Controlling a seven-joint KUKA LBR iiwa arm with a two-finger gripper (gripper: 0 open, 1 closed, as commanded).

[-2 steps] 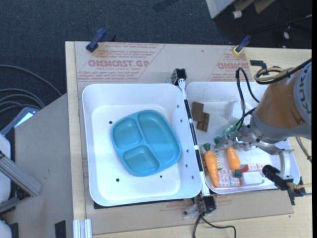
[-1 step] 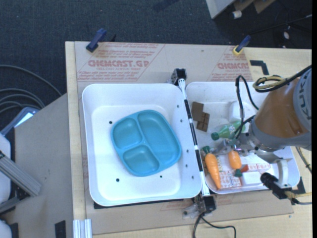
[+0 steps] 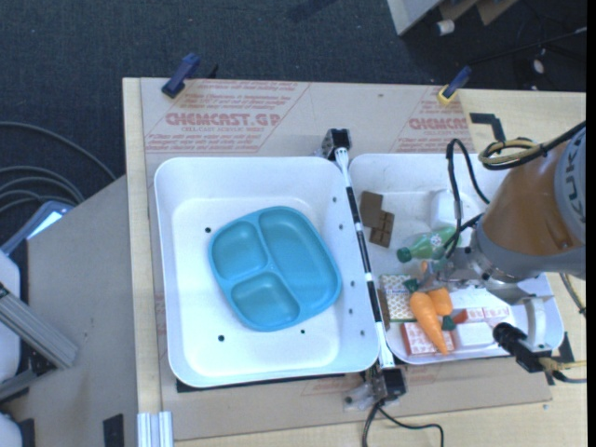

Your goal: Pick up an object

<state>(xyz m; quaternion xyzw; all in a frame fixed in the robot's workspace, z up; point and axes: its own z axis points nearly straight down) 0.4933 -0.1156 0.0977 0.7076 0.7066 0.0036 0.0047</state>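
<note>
The claw [image 3: 438, 273] sits low in the right bin [image 3: 396, 170], at the end of the grey and orange arm [image 3: 526, 217] that comes in from the right, and it is right over the carrot's top end. How the claw is set I cannot tell, since the wrist and a knot of cables cover it, and nothing can be made out as gripped.

The carrot [image 3: 428, 317] lies at the near side of that bin, orange, pointing toward the near edge, on top of a flat red and white packet [image 3: 466, 335]. Just far of it and a little left, a green bottle [image 3: 424, 247] lies on its side, close against the claw. Farther back, near the divider between the bins, a brown chocolate bar [image 3: 377, 220] lies flat (two blocks of it, slightly apart). A white object [image 3: 440, 209] rests to the right of the chocolate, partly under the cables.

The left bin [image 3: 186, 194] holds a blue divided tray [image 3: 274, 266], three compartments, turned at an angle in the middle of the bin. Both bins rest on a board [image 3: 233, 115] printed with red lettering.
</note>
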